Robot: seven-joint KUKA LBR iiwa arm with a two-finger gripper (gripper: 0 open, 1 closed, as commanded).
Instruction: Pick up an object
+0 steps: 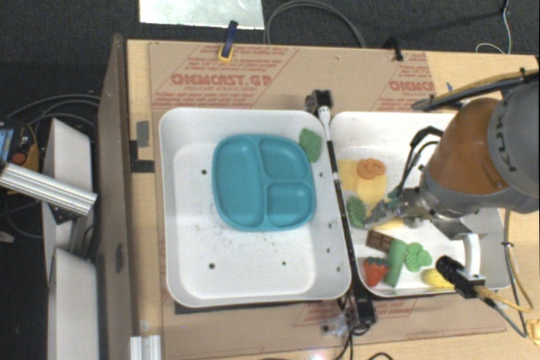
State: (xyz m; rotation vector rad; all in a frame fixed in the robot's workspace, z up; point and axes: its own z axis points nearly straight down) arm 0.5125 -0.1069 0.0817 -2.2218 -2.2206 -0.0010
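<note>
The right bin [380, 131] holds several toy foods: an orange piece [369, 169] on a yellow slab [356, 187], a green piece [357, 212], a brown block [379, 241], a green broccoli-like toy [410, 256], a red piece [375, 271] and a yellow piece [439, 277]. My gripper [398, 205] hangs low over the middle of this bin, just right of the green piece and above a pale yellow item [390, 226]. The arm's grey and orange wrist [472, 164] hides the bin's right part.
The left bin [181, 206] holds a blue compartment plate [262, 182], with a green leafy toy [311, 144] at the plate's upper right corner. A black divider strip [335, 181] runs between the bins. Cardboard lies behind both bins.
</note>
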